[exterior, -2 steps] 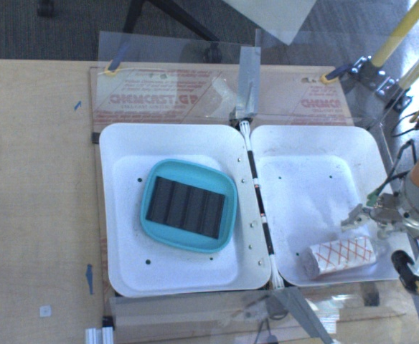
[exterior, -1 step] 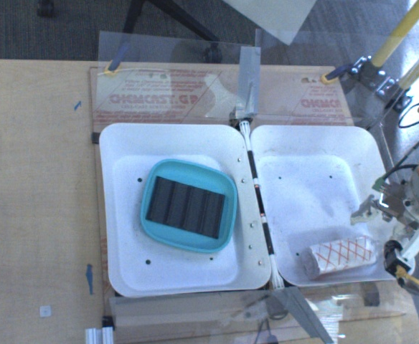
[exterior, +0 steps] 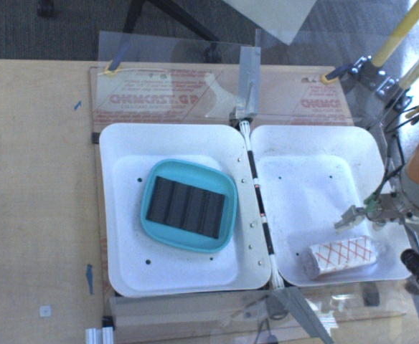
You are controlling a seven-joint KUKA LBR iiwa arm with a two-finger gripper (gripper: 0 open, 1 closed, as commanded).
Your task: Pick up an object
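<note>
A white box with a red criss-cross pattern (exterior: 341,257) lies in the right bin (exterior: 303,156), near its front right corner. My gripper (exterior: 353,217) reaches in from the right edge and sits just behind and above that box, apart from it. A teal rounded tray with a dark ridged insert (exterior: 188,205) lies in the middle of the left bin (exterior: 123,149).
A ridge with small holes (exterior: 256,206) runs between the two bins. Clear plastic sheets with red lettering (exterior: 159,95) lie behind them. Cables and a yellow pole (exterior: 403,27) hang at the back right, next to the arm.
</note>
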